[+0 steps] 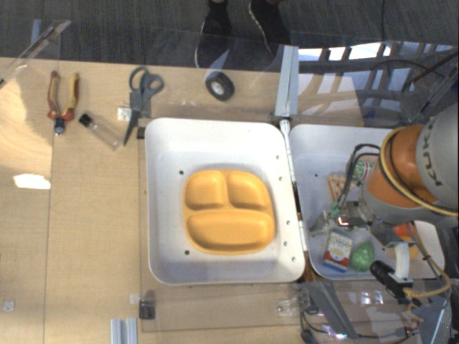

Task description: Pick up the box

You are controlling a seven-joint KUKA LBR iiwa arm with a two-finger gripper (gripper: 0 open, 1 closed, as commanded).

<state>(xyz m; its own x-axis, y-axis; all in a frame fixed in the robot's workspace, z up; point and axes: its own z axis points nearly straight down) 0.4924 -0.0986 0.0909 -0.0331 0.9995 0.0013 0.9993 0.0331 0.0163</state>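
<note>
White right bin [315,156] holds the box [338,249] beside a green ball [362,255]; the gripper [343,217] hangs just above, grip impossible to tell.

1. Small box [338,252] is lying flat in the right bin, near its front edge.
2. Its face is showing white, with blue and red print; details too small to read.
3. It is sitting just beside a green item, partly under the arm.
</note>
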